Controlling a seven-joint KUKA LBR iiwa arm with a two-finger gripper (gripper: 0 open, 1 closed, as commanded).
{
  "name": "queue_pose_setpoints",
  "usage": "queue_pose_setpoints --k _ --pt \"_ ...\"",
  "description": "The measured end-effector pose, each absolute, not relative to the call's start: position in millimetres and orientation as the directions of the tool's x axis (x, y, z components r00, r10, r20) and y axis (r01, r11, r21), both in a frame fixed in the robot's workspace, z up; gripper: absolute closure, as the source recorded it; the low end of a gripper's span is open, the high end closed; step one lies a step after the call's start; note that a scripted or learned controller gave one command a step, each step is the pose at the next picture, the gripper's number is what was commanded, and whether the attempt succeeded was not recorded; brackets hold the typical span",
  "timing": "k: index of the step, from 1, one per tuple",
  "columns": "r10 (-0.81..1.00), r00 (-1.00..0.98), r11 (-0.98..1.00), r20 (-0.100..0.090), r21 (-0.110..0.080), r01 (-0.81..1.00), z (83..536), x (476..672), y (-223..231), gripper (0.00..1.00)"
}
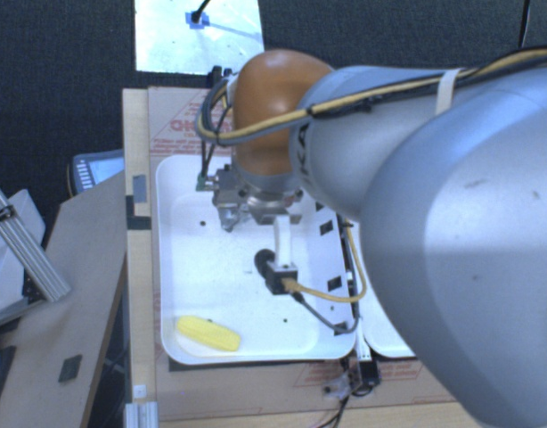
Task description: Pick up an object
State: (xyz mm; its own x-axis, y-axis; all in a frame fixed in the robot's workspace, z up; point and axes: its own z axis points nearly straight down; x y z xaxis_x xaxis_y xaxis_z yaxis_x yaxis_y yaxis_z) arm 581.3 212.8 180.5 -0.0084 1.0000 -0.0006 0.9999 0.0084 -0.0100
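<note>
Currently the gripper [227,214] hangs over the back of the left bin [180,239]; whether it is spread or closed can't be told. The yellow object [208,333] lies well apart, near the front-left corner. Descending from here likely grabs nothing, and a corner approach risks clipping the wall.

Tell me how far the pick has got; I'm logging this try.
Done: the tool hangs over the left bin's far half. In hand: the approach; the yellow object lies in the bin's near corner, apart from the tool. Left: reach it, grip it, lift it.
</note>
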Motion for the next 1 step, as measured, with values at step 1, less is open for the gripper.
queue_pose_setpoints --k 1 --pt "1.000 -0.008 0.008 0.003 0.003 1.000 261.1 538.5 236.4 1.00"
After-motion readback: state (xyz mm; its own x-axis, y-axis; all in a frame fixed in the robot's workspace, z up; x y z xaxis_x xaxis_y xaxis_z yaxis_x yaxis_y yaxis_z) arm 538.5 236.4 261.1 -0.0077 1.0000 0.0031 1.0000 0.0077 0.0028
